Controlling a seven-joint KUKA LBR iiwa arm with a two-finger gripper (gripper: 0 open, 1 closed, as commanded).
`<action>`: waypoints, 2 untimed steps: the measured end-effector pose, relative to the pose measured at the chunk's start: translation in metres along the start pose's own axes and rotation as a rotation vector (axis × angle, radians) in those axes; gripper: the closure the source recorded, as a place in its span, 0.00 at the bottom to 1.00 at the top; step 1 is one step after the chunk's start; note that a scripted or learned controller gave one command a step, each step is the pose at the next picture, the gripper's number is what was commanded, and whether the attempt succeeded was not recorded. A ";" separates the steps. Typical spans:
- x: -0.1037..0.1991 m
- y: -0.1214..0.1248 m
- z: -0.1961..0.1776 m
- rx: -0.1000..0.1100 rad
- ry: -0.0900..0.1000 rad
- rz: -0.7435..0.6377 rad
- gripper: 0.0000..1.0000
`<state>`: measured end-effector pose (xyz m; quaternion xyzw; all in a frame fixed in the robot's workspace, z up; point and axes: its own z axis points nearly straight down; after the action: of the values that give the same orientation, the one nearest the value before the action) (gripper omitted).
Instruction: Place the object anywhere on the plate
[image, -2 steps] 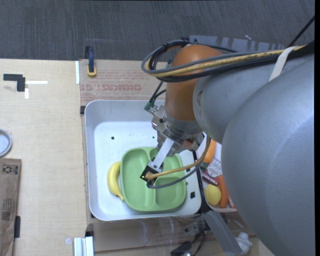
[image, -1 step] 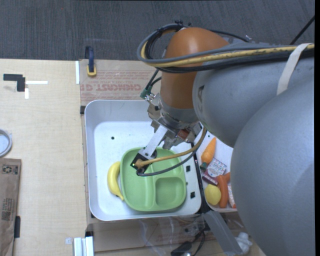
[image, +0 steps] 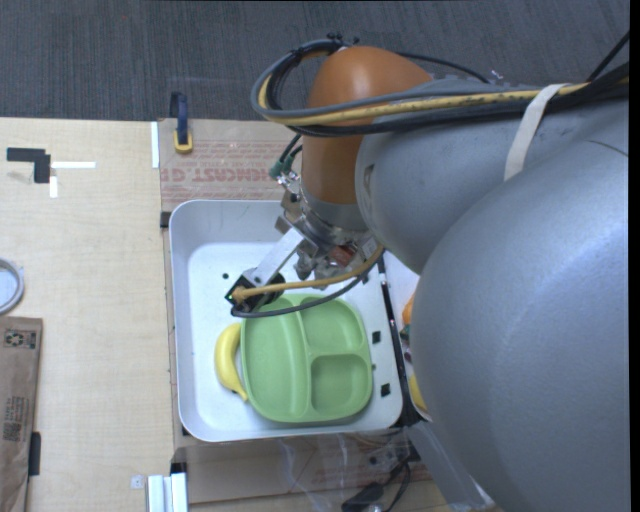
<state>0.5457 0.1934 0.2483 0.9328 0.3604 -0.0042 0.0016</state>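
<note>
One green divided plate (image: 305, 365) lies in the white bin (image: 195, 300), with a yellow banana (image: 229, 360) against its rim at nine o'clock. Beyond the plate, at twelve o'clock, the gripper (image: 318, 258) hangs; I cannot tell whether it is open or closed.
</note>
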 end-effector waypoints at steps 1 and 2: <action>-0.045 -0.042 0.037 0.002 -0.001 -0.311 1.00; -0.038 -0.041 0.011 0.000 0.002 -0.503 1.00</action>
<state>0.4895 0.1982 0.2379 0.8138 0.5812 -0.0036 0.0003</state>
